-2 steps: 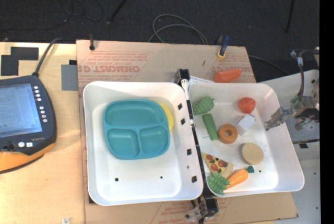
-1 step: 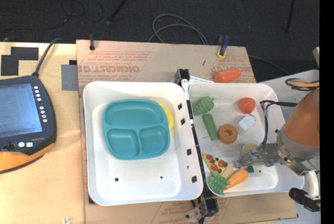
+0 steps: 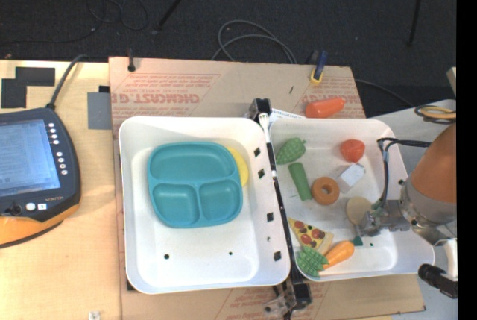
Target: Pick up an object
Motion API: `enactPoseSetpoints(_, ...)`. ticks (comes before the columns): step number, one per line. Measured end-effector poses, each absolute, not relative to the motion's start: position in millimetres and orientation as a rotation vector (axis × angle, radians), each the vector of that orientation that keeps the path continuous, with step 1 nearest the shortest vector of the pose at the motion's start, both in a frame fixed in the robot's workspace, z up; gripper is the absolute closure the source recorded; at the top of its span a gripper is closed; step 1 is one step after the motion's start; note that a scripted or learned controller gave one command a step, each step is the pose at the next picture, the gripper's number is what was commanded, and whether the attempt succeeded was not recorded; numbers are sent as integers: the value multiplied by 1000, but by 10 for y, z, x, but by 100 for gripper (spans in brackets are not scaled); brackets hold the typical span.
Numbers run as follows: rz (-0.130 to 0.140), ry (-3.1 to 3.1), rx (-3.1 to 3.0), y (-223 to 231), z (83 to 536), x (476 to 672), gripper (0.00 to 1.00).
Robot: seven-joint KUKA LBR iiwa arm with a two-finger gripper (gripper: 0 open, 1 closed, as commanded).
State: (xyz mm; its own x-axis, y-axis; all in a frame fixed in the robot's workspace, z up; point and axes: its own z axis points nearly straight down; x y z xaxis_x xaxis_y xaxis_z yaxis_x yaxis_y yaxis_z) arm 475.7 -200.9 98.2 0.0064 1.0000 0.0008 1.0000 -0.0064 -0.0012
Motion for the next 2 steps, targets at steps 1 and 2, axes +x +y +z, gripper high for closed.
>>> enactPoseSetpoints(1,-5,-2227,-2221,-1776,1948,4768,100)
enactPoseSetpoints(2,0,-2223,-2218,-1621,2125,4759,100)
